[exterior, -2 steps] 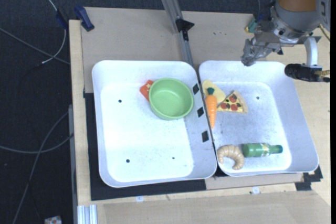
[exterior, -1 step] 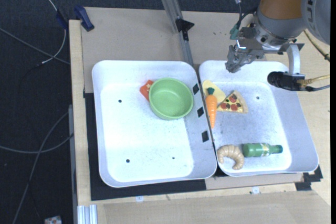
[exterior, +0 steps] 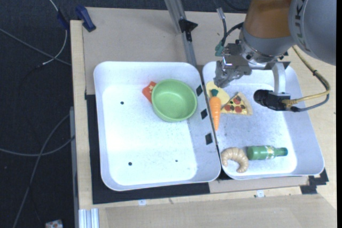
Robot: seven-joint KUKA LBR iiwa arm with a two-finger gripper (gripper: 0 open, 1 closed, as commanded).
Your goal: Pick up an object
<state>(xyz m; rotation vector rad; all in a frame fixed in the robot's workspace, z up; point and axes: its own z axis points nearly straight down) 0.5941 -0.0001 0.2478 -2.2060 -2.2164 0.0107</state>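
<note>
A toy carrot (exterior: 214, 108), smooth orange plastic tapering to a point with a green top, lies just below the pincer (exterior: 223, 80) along the left wall of the right bin (exterior: 307, 139). The pincer hangs low over the bin's upper left corner, right above the carrot's green end and a pale yellow piece (exterior: 212, 86); whether its fingers are open or closed cannot be told. Just right of the carrot sits a flat pizza slice (exterior: 237, 105), a red-dotted triangle. Farther below the pincer, a glossy green bottle (exterior: 265, 153) lies on its side, touching a tan, curved croissant (exterior: 235, 159). To the pincer's left, in the other bin (exterior: 139, 168), a round green bowl (exterior: 173, 100) rests against a small red object (exterior: 148, 91). Both bins are shallow white trays on the wooden desk (exterior: 128, 34).
</note>
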